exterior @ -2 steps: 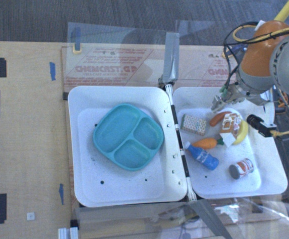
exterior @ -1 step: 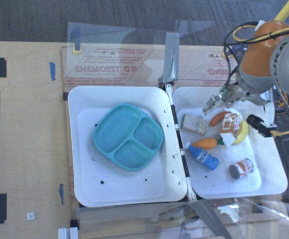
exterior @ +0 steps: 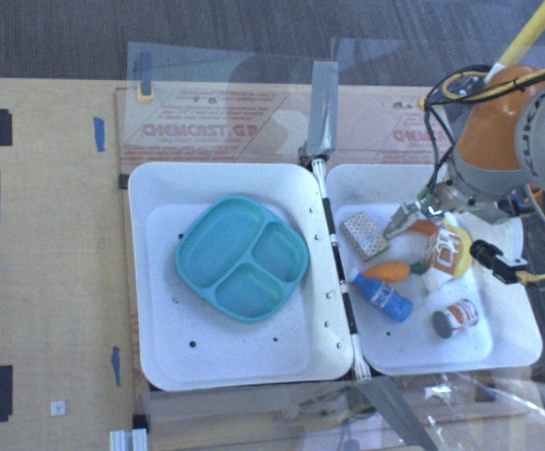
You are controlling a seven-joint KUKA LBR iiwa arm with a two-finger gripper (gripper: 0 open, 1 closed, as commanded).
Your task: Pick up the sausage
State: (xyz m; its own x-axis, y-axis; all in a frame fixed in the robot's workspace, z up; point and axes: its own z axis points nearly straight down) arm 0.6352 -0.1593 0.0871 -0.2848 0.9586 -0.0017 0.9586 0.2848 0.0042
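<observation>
Sausage (exterior: 424, 226) sits in the right bin (exterior: 512, 346), near the top, just under the end effector (exterior: 413, 216). Its fingers look spread apart around the sausage's top end — not closed on it. Nothing is lifted yet — gripping and raising are left.

Teal divided plate (exterior: 242, 258); white bins (exterior: 160, 346); orange carrot (exterior: 388, 272); blue bottle (exterior: 382, 297); checkered box (exterior: 365, 235).

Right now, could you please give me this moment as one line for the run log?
arm: over right bin | gripper: above carrot, near patterned block | left bin: teal divided plate | grasp: none seen
</observation>
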